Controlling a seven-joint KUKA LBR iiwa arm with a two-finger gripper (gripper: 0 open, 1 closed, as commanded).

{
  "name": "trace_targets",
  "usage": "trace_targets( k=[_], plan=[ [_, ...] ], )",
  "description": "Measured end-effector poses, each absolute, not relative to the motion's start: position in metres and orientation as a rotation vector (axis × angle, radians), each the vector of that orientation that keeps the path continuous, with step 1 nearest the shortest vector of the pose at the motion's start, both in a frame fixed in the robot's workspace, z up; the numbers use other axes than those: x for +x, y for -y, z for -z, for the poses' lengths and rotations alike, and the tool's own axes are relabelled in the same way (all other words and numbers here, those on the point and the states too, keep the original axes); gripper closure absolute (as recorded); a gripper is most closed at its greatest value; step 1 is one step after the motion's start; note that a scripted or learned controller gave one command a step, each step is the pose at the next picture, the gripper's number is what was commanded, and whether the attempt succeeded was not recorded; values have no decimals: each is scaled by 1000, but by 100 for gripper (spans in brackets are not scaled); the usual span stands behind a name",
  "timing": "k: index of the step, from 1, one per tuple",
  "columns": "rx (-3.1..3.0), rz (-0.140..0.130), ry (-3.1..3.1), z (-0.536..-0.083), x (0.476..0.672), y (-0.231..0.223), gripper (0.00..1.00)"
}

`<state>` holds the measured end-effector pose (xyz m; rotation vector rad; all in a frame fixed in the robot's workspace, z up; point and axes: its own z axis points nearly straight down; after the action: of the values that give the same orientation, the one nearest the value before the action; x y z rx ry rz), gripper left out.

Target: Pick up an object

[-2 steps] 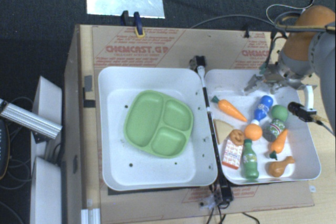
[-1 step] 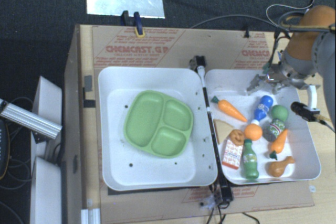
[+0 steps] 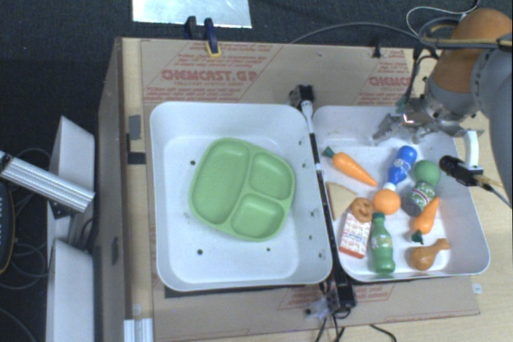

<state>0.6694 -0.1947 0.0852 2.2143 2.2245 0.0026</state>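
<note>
My gripper (image 3: 407, 126) hangs over the back of the right bin (image 3: 353, 124), its fingers spread open with nothing between them. Just below it stands a blue and white bottle (image 3: 402, 164). An orange carrot (image 3: 353, 166) lies to the left of that bottle. A green round toy (image 3: 426, 172) and a dark can (image 3: 417, 196) sit to the bottle's right. Nearer the front are an orange ball (image 3: 386, 200), a small carrot (image 3: 426, 217), a brown pastry (image 3: 361, 210), a red and white packet (image 3: 353, 235), a green bottle (image 3: 381, 244) and a drumstick (image 3: 425, 255).
The left bin (image 3: 172, 252) holds a green divided plate (image 3: 242, 188). A black divider rail (image 3: 319, 180) runs between the two bins. The toys crowd the right bin's middle and front.
</note>
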Motion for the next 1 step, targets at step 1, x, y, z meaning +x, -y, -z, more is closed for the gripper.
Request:
trace_targets(
  k=[1],
  plan=[
    [2219,-5,-2226,-86,670,204,0]
  ],
)
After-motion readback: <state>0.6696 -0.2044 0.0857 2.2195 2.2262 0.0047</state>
